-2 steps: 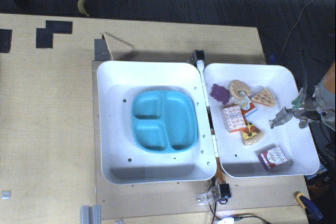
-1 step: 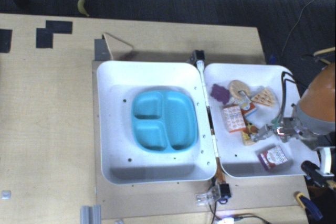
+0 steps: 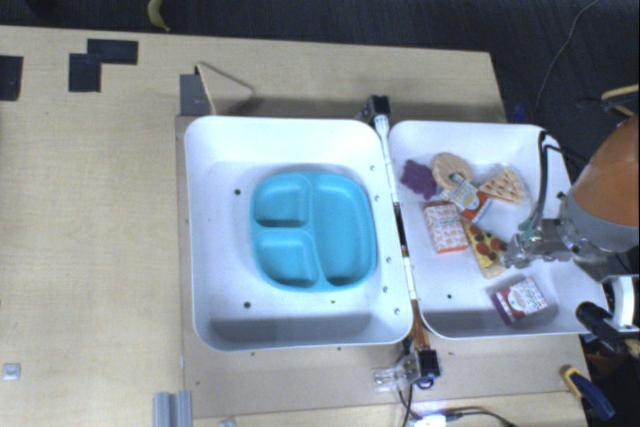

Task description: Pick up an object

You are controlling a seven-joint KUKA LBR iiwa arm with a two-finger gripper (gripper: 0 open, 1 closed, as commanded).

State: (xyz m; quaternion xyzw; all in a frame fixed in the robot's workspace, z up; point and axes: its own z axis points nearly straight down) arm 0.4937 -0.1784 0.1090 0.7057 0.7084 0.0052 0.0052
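Two white bins sit side by side on the bench. Left bin (image 3: 215,215) holds a blue tray (image 3: 312,230) with three compartments, lying flat near its middle. Right bin (image 3: 560,310) holds a loose cluster of small items. At its upper left lies a purple piece (image 3: 418,179). Just right of that is a round tan item (image 3: 452,170), with a waffle-like wedge (image 3: 504,186) beside it. Below them lies a red-and-white packet (image 3: 445,226), and to its right a pizza slice (image 3: 486,250) with yellow and red patches. Nearer the front wall, apart from the cluster, rests a dark red packet (image 3: 520,300).

Reaching in from the right, the arm (image 3: 612,195) hangs over the right bin's far side. Its gripper (image 3: 522,248) sits low, just beside the pizza slice's right edge; whether they touch is unclear. How the tool is set, spread or pressed together, cannot be told at this size, and nothing is plainly seen in its grasp.
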